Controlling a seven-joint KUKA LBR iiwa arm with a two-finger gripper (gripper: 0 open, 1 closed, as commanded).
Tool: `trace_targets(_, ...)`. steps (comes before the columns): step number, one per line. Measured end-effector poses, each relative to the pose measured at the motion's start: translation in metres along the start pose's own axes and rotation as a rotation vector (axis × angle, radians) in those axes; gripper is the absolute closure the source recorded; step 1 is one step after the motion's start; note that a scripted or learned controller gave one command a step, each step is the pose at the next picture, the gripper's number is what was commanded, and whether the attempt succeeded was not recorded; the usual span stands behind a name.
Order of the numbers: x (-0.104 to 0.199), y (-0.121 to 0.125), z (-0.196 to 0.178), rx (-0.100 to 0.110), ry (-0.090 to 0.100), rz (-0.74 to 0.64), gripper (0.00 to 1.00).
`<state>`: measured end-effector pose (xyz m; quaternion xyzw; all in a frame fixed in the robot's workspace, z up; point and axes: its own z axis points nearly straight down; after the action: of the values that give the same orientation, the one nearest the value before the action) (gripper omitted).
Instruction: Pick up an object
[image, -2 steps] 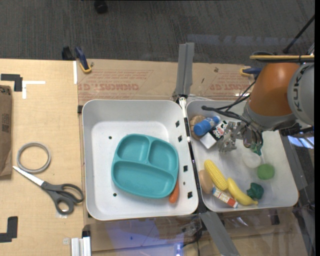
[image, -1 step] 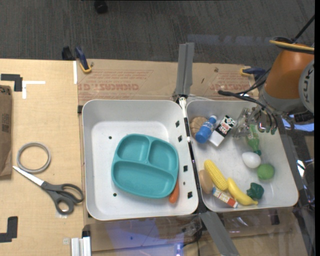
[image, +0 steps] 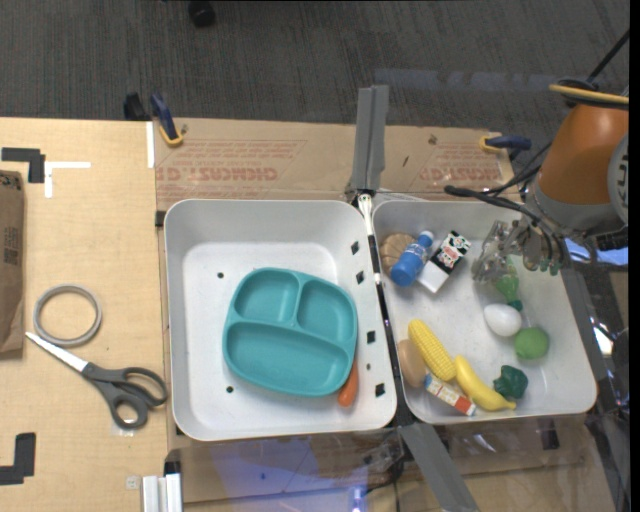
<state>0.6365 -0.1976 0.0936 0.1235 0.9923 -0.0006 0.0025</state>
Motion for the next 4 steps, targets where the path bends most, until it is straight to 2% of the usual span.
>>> trace_targets(1,-0.002,0.001,-0.011,0.001,-0.007,-0.004,1.0)
trace_targets(2,-0.002,0.001,-0.011,0.001,-0.006,-0.004,0.0)
trace_targets(3,-0.012,-0.001,0.0,-0.001,-0.001,0.117,0.0)
trace_targets(4,0.012,0.061,0.0,-0.001,0.001,0.21,0.0)
